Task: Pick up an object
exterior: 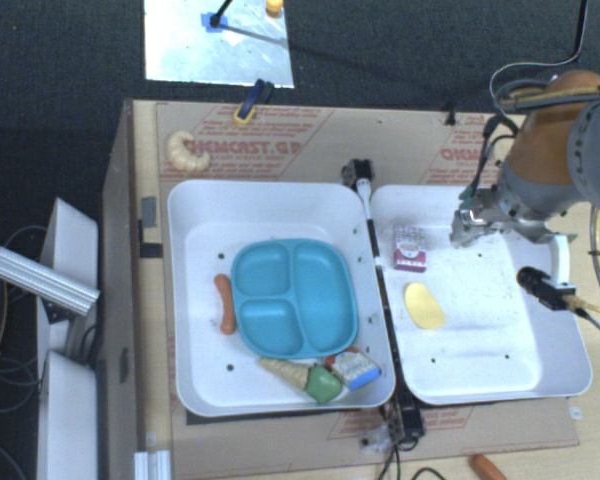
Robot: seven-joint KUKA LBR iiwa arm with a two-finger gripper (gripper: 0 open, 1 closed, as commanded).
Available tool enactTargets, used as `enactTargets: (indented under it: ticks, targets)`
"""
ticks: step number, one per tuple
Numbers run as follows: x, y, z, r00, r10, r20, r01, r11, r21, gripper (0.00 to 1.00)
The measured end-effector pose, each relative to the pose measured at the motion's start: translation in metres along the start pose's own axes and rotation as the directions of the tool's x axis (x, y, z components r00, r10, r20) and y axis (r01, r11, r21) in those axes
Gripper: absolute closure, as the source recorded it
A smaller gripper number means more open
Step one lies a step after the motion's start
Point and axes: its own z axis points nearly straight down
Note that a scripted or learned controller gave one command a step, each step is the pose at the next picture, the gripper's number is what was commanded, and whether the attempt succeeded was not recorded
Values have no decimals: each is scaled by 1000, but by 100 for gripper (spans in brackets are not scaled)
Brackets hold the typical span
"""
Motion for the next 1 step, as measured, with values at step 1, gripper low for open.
enactTargets:
  ticks: [1]
  targets:
    - [1,1,-11,1000,-2,-1,2,1000,-3,100]
